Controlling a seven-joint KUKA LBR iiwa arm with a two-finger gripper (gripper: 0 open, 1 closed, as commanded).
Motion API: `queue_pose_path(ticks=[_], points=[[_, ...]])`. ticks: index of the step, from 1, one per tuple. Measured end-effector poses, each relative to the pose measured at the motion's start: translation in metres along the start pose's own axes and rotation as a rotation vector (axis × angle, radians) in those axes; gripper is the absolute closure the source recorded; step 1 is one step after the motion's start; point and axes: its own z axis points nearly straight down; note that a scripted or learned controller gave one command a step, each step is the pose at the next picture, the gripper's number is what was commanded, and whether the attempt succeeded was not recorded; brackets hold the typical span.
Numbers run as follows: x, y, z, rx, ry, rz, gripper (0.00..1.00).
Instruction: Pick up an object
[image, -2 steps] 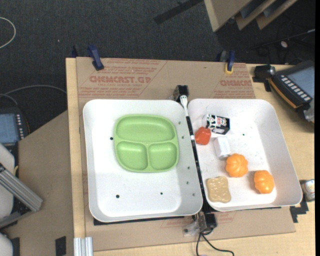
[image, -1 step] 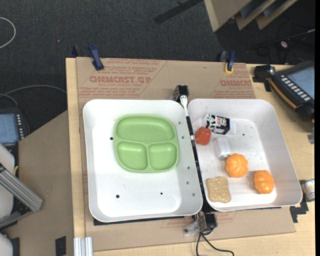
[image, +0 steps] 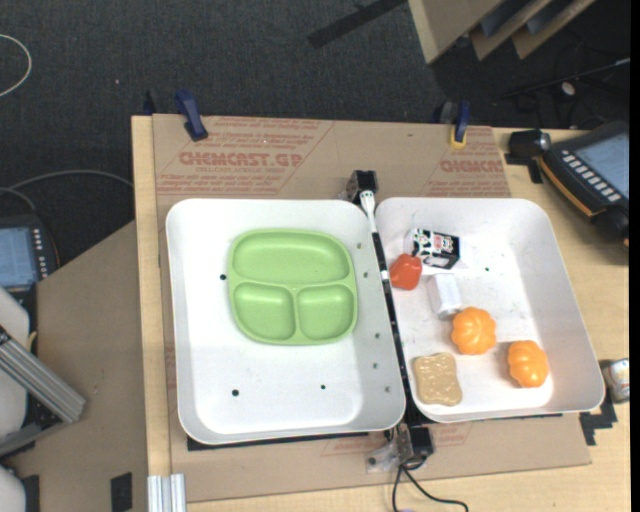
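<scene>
**A:** Any writing you can read?

**B:** The brown board (image: 150, 300) under both bins has red print along its far edge. It looks like "CHEMCAST GP", though the letters are faint, so I am not sure. The small carton (image: 434, 247) is patterned black and white, but I can't make out any words on it.

**A:** What about materials and shapes?

**B:** Both bins are smooth, white and shallow, with rounded corners. The plate (image: 293, 285) is pale green, matte and a rounded rectangle. It has one long section and two smaller ones. A blue clamp (image: 190, 115) grips the board's far edge.

**A:** What is in each bin?

**B:** The left bin (image: 200, 390) holds the plate, lying flat toward 12 o'clock. The right bin (image: 545, 250) holds all the loose pieces, any of which could be picked:
- The carton is near 11 o'clock.
- A red lump (image: 405, 271) lies at 10 o'clock, against the left wall.
- A short white tube (image: 446, 294) is near the centre.
- A ribbed orange ball (image: 473, 330) lies just past the tube toward 6 o'clock.
- A second orange ball (image: 527, 363) is at 5 o'clock.
- A flat tan slice (image: 437, 379), rough like bread, is at 7 o'clock.

**A:** Is the gripper released or clenched?

**B:** I cannot tell. Every piece lies on the bin floor.
</scene>
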Motion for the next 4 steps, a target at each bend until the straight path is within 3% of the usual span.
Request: queue_pose_path(ticks=[1,2,3,4], points=[[0.027,-0.004,0.124,0.029,0.013,0.001,1.00],[0.001,-0.004,0.153,0.023,0.010,0.004,1.00],[0.000,0.000,-0.023,-0.003,-0.001,0.000,1.00],[0.025,-0.002,0.078,0.027,0.013,0.000,1.00]])
